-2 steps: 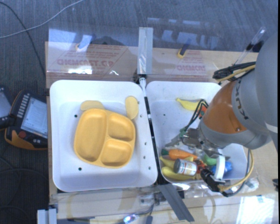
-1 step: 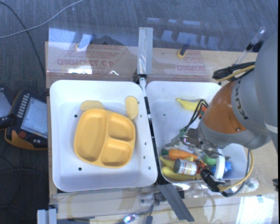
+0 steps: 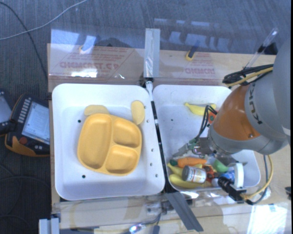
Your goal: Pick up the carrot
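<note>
Sitting left of the carrot (image 3: 190,161), the yellow tray (image 3: 110,143) is playing no part. Just right, the jaws (image 3: 203,149) are hovering over it; their state I cannot tell. Lifting is looking undone, the carrot lying among clutter.

orange carrot (image 3: 191,161), lying roughly flat, in right bin's front clutter, partly covered

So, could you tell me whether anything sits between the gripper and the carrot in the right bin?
Nothing clearly does. The carrot lies exposed on top of the pile in the right bin, directly beside the gripper. A can and a banana crowd its near side, and other small items press close on its right.
</note>
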Controlling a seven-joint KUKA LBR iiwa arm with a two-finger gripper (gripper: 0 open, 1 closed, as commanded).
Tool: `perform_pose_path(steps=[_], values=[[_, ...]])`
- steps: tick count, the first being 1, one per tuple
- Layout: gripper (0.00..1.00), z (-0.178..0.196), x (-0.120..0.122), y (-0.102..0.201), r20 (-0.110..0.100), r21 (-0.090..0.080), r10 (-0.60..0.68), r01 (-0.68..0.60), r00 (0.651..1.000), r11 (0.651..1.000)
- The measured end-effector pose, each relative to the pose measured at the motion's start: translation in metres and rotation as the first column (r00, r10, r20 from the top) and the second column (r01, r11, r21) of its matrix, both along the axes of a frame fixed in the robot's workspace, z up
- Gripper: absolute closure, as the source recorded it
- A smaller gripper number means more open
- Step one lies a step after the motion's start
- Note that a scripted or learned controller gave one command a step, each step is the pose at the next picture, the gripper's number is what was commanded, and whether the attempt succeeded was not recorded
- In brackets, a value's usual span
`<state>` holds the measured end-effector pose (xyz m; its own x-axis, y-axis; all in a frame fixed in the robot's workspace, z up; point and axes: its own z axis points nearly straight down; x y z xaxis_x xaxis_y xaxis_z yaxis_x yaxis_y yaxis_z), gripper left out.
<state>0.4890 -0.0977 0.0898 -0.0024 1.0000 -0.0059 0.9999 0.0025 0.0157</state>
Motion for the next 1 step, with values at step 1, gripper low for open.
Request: perform_pose_path(steps=[1], values=[[0.00, 0.0002, 0.0001, -0.0002, -0.001, -0.003, 0.085, -0.085, 0.996, 0.996]])
